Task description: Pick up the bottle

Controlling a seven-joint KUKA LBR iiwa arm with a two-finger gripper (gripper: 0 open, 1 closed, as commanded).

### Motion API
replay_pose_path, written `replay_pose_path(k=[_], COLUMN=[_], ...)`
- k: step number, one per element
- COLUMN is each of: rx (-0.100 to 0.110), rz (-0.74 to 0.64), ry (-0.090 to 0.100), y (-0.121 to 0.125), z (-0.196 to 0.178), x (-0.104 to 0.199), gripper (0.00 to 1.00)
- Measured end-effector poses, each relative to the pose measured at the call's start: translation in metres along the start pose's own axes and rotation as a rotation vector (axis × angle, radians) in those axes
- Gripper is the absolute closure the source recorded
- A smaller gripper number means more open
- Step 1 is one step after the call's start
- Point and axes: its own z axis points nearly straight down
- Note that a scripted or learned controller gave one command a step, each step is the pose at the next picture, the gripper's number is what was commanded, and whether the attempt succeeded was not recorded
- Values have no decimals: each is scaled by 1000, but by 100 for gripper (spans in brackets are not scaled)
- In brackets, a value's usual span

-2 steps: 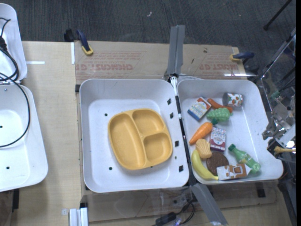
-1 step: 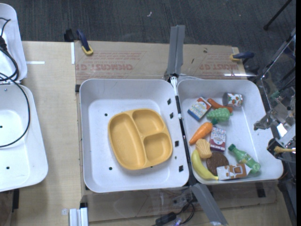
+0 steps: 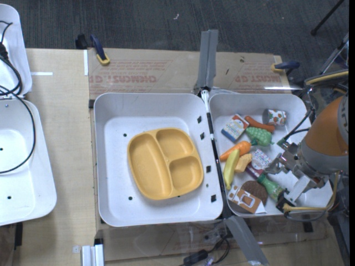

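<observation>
Camera view: gripper (image 3: 288, 188) low in right bin (image 3: 294, 100), finger state can't tell. Green bottle (image 3: 270, 186) lies just left of it, touching or nearly, long axis diagonal, up-left to down-right, beside brown cookie (image 3: 254, 190). Single arm, short reach left.
</observation>
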Motion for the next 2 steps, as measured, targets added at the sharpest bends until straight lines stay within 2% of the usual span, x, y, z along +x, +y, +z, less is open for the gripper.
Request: replay_pose_path(k=[1, 2], rx=[-1, 0], rz=[155, 158], ry=[-1, -1], y=[55, 10], z=[-1, -26], x=[80, 53], gripper=[0, 0])
